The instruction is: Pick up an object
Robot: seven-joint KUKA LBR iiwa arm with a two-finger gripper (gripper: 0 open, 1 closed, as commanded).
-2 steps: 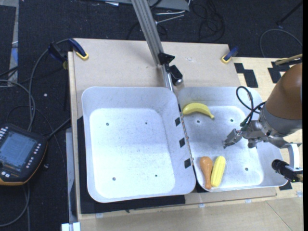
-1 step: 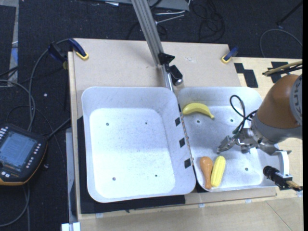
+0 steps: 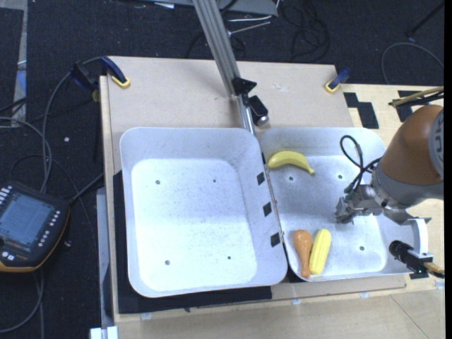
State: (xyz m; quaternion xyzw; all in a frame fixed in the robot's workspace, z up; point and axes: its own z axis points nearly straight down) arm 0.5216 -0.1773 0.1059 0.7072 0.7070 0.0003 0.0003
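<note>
Camera view: your gripper (image 3: pixel 345 214) low in right bin (image 3: pixel 353 147), mid-floor.
Fingers: can't tell if released or clenched.
Banana (image 3: pixel 290 162): bin's far-left part.
Corn (image 3: pixel 320 251) + carrot (image 3: pixel 304 250): touching, near-left corner.

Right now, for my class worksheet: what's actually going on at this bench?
A grey robot arm with an orange band reaches in from the right, its gripper low over the floor of the right bin. That bin holds a banana near its far side and, at the near edge, a corn cob lying beside an orange carrot-like piece. The gripper is apart from all three, so nothing has been picked up yet. The left bin sits alongside.
</note>
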